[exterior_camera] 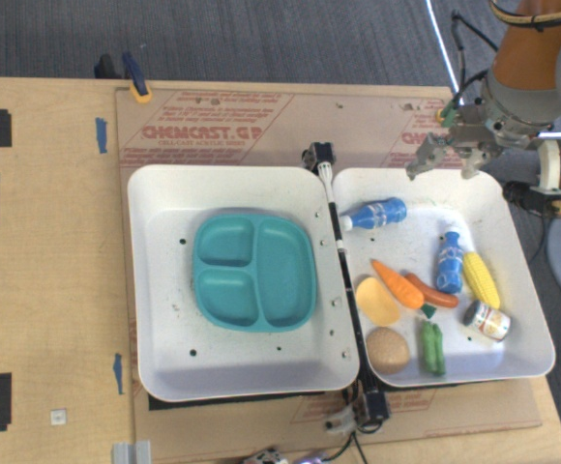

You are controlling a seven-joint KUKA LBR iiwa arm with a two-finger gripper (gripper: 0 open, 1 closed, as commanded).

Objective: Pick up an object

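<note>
Left bin (155, 288): holds a teal divided plate (255, 271) lying flat near its middle; wide, shallow and stiff, probably light plastic, with only its thin rim to pinch, so I judge it a poor first choice.

Blue bottle lying down (377, 214): in the right bin (522, 259) near the back left, well apart from the other items; looks like a small, light, hard and somewhat slick toy. Its round body could roll, so a grip across the middle, square to its length, seems best.

Yellow disc (378, 302): flat on the bin floor, touching the carrot; too low to grip easily.

Tan round piece (388, 349): front left of the right bin, probably light and firm; a squeeze across its widest part should hold.

Carrot (398, 283) and sausage (431, 293): lying crossed or pressed together at the centre; crowded, so the jaws may catch both.

Green piece (432, 346): narrow and lying free; a grip across its short width looks workable.

Upright blue bottle (449, 262) and corn (481, 277): side by side, touching or nearly so; little room beside them.

Small can (489, 321): on its side near the right wall; likely to roll.

Gripper (445, 153): hangs above the back edge of the right bin; whether the jaws are open or closed, I cannot tell.
</note>
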